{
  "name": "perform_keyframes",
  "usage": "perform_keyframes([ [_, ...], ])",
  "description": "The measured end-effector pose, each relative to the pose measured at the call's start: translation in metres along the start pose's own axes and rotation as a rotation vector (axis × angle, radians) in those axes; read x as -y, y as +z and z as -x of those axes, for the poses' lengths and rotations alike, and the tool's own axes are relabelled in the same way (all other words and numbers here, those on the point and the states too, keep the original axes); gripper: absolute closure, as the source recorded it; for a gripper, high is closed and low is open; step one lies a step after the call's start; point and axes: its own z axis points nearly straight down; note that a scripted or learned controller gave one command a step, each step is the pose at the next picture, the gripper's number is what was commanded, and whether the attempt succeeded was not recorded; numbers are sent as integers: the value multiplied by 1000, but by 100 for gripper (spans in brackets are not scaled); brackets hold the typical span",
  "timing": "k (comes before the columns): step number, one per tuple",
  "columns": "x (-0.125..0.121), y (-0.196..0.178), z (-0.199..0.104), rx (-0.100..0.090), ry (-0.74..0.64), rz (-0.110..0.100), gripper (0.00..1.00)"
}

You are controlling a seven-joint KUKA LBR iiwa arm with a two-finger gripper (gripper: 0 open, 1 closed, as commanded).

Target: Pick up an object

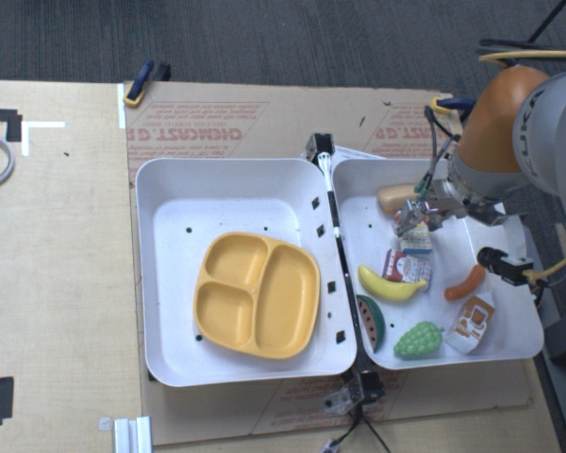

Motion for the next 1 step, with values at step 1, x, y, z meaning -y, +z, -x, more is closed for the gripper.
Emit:
perform_keyframes([
  [1,-40,-146,-12,1,0,1,100],
])
